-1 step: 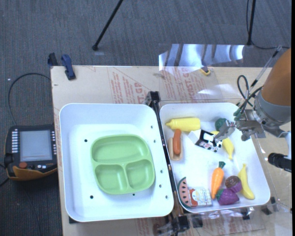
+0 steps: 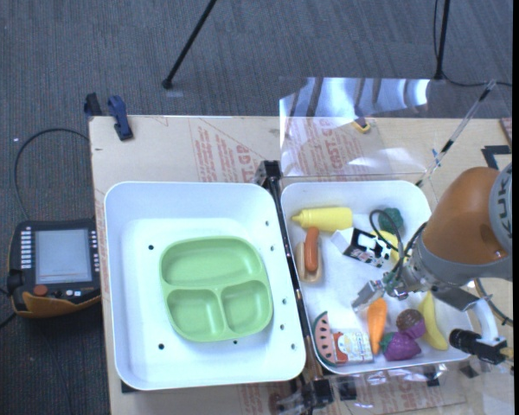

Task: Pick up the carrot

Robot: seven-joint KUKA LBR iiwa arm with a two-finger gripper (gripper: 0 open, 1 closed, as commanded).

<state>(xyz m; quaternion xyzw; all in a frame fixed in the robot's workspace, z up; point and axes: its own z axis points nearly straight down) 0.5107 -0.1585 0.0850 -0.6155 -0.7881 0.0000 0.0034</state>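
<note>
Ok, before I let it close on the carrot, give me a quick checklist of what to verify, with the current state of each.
1. Carrot located in the right bin: ok, lying near the front.
2. End effector positioned over the carrot: ok, it sits at the carrot's upper end.
3. Carrot between the fingers: cannot tell, the wrist hides them.
4. Room around the carrot: not ok, purple grapes and a snack packet crowd its lower end.
5. Banana out of the way: cannot tell, it lies close under the arm.
6. Green tray in the left bin: ok, apart from the work.
</note>
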